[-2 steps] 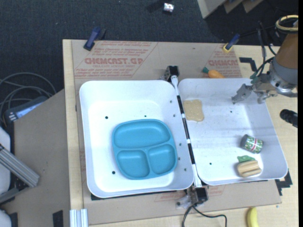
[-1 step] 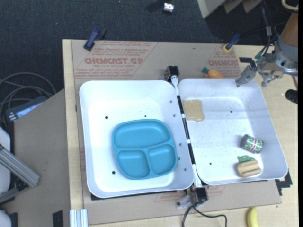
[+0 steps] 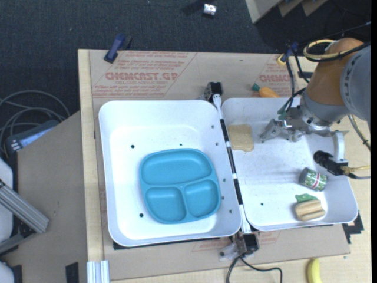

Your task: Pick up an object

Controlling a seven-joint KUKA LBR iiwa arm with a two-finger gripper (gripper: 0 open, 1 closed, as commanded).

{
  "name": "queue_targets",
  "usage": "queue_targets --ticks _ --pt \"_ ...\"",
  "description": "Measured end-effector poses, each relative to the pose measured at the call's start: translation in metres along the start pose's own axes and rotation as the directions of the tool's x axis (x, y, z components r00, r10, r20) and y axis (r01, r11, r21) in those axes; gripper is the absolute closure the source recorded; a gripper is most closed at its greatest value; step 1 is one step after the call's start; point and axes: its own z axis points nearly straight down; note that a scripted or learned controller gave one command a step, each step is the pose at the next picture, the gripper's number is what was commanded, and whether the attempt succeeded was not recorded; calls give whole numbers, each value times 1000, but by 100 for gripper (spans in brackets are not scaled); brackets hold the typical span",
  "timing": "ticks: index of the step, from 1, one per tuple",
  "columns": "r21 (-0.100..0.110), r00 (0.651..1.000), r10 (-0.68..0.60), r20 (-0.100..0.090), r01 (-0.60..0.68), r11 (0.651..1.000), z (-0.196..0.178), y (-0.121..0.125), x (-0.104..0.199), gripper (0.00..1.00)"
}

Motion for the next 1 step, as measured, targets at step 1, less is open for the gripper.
queue_targets --ticks 1 --pt "0 1000 2 1 -2 1000 -69 -80 -62 0"
